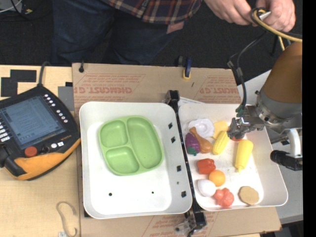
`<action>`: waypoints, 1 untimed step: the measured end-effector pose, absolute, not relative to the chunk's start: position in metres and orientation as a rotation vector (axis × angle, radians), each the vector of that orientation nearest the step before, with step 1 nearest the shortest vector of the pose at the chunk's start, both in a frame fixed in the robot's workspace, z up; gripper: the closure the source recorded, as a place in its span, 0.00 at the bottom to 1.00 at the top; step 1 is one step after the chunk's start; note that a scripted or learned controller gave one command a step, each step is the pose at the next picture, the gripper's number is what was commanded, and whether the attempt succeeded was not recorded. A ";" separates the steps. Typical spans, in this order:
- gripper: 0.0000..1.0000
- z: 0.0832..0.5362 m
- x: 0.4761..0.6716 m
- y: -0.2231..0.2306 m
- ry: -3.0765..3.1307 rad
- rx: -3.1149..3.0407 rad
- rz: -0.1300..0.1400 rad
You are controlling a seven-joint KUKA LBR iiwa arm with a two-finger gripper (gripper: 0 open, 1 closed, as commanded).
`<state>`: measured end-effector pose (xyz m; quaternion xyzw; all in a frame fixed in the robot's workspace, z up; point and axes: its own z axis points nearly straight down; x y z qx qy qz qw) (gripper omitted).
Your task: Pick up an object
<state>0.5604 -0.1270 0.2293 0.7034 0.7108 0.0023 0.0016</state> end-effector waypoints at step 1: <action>1.00 0.236 0.533 -0.074 2.229 2.219 -0.001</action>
